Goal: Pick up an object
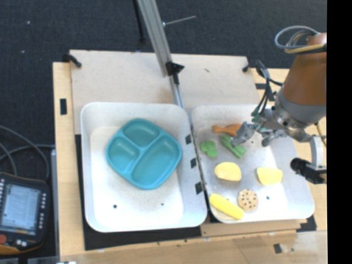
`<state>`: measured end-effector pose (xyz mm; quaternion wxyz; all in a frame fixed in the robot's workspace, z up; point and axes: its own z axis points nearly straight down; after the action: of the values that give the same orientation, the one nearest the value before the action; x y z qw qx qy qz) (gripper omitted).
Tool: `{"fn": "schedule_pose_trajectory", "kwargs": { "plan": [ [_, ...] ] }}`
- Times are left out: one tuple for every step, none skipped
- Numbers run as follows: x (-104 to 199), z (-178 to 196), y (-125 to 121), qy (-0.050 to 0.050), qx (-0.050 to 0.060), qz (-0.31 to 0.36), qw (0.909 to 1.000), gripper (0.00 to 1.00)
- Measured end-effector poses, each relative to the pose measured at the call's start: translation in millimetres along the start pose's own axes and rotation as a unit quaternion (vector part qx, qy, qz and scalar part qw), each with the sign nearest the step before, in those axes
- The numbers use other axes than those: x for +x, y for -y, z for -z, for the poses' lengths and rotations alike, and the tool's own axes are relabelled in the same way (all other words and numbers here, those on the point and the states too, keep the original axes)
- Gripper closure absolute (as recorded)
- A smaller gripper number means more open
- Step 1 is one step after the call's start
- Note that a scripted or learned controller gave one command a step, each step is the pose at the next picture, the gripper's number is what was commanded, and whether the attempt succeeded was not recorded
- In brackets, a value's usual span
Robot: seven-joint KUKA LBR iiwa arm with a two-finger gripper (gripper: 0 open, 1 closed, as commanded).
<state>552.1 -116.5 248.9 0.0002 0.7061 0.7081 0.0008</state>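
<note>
The right bin (291, 202) holds several toy foods. An orange carrot (225, 128) lies at the back, with a green pod (233, 147) and a small green leafy piece (208, 147) in front of it. Nearer the front are a yellow lemon-like lump (227, 171), a yellow wedge (269, 175), a chocolate-chip cookie (248, 199) and a yellow banana (226, 207). My gripper (254, 137) hangs low over the back of this bin, open. Its left finger (242, 134) is at the pod's upper end beside the carrot. Nothing sits between the fingers.
The left bin (99, 202) carries a teal divided plate (144, 153). A slanted metal rail (157, 32) runs down to the divider between the bins. The arm's grey and orange body (302, 87) overhangs the right bin's back right corner.
</note>
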Motion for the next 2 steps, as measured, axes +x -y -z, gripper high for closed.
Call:
{"fn": "schedule_pose_trajectory", "kwargs": {
  "plan": [
    [0,0,0,0.000,0.000,-0.001,1.0000,0.00],
    [1,-63,3,0.001,0.003,-0.002,1.0000,0.00]
  ]
}}
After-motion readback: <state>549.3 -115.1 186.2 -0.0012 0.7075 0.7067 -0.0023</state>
